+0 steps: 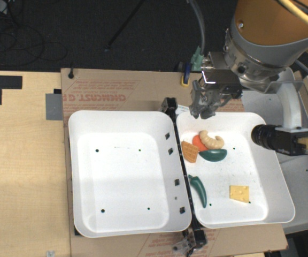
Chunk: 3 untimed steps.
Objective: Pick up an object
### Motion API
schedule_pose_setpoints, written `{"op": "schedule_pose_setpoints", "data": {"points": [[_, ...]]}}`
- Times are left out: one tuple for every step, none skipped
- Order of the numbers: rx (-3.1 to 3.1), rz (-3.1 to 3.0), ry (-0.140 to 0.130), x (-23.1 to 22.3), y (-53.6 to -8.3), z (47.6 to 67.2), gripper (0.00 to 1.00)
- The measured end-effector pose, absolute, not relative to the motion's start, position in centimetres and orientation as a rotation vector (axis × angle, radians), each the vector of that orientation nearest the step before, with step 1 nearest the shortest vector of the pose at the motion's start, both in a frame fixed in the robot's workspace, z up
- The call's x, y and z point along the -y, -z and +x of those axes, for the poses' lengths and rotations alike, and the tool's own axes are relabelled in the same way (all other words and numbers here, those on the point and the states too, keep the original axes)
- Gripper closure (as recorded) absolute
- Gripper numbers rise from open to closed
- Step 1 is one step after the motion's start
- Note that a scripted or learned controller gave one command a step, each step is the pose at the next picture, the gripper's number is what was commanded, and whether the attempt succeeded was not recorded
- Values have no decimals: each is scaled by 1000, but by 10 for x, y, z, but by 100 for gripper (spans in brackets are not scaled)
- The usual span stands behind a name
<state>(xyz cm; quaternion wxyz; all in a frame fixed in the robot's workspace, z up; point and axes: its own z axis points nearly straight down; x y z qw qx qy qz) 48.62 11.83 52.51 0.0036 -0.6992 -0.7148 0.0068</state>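
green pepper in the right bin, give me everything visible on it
The green pepper is a slim, curved, glossy dark green piece, plastic-looking, thicker at its upper end and tapering to a point toward the near edge. It lies flat on the right bin floor, close to the divider between the bins, apart from the other items and touching none.

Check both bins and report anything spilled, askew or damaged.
Nothing stands out. The right bin holds a small pile near its top left: a cream curled piece on an orange piece, beside a waffle-like piece and a dark green piece. A green pepper and yellow cheese wedge lie apart, all inside.
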Motion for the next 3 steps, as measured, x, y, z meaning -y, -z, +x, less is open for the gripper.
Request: {"op": "schedule_pose_setpoints", "data": {"points": [[2247,-2182,-27,-119,-534,487,100],[2253,-2172,-32,-120,-543,487,100],[2260,-2162,-37,-120,-553,487,100]]}}
